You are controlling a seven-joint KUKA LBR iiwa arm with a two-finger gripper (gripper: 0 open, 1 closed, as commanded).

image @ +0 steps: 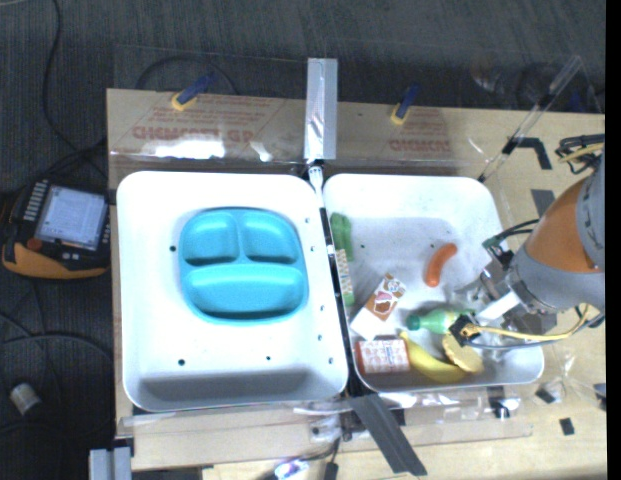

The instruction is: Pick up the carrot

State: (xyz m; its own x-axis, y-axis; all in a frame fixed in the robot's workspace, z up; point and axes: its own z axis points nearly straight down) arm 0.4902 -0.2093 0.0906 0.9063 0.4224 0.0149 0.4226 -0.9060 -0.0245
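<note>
You have the grasp left to make: the carrot (441, 262) lies loose on the right bin (410, 196) floor, apart from the gripper (472, 321), which hangs low near the banana (435, 360), its spread unclear from this angle.

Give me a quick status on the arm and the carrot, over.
Tool low at right bin's right side, grip state unclear. Carrot loose on bin floor, up-left of tool, not held. Green bottle and banana crowd below tool.
</note>
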